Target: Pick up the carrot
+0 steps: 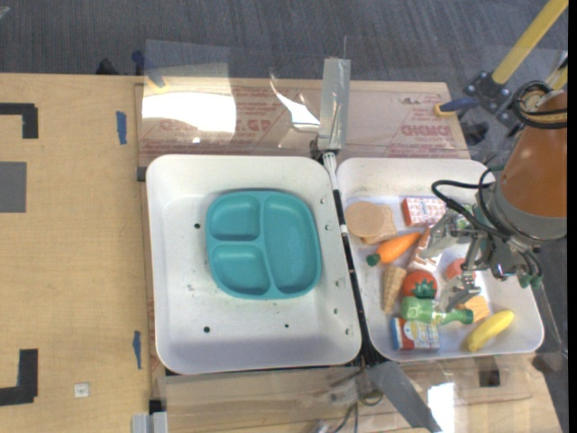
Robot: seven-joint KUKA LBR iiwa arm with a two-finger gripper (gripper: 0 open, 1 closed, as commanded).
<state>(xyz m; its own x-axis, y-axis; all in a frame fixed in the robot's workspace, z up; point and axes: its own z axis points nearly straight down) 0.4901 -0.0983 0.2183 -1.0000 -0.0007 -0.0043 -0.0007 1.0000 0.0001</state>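
Camera view shows you the carrot (398, 246) lying unlifted in the right bin (532, 336); gripper (448, 242) beside it, jaws' state unclear.

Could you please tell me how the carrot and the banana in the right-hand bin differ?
The carrot is orange and tapered, while the banana is yellow and curved. The carrot lies toward the bin's left side next to the bread slice, whereas the banana lies in the near right corner. The carrot is left of the gripper; the banana is nearer the camera than it. Both are toy foods lying flat in the right bin.
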